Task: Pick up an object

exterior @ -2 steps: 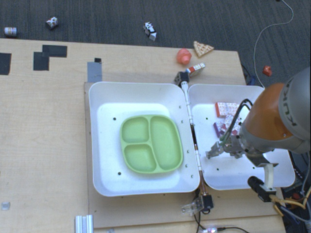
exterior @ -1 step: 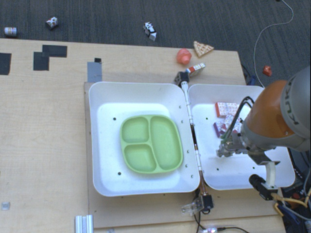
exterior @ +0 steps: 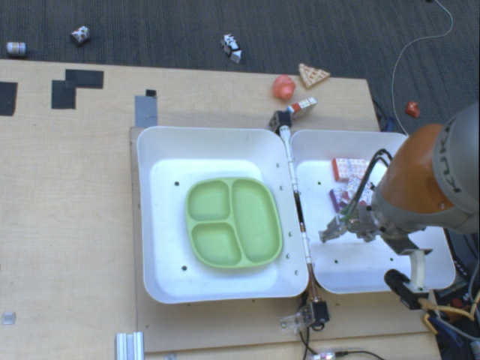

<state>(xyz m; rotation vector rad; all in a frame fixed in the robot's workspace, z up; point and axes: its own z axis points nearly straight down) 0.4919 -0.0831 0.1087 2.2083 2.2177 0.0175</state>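
Observation:
My gripper [exterior: 339, 229] hangs low inside the right white bin [exterior: 352, 270], near its middle, below the grey arm with the orange band [exterior: 420, 175]. Just above the gripper lies a small purple object [exterior: 340, 197], partly hidden by the wrist. A red-and-white checkered packet [exterior: 349, 169] rests farther back in the same bin. Nothing can be seen held in the gripper.
A green three-compartment plate [exterior: 232, 222] fills the middle of the left bin [exterior: 165, 201]. Behind the bins on the bench lie a red ball [exterior: 283, 87], a toy pizza slice [exterior: 313, 74] and a small red-and-white tube [exterior: 304, 106]. Cables run along the right.

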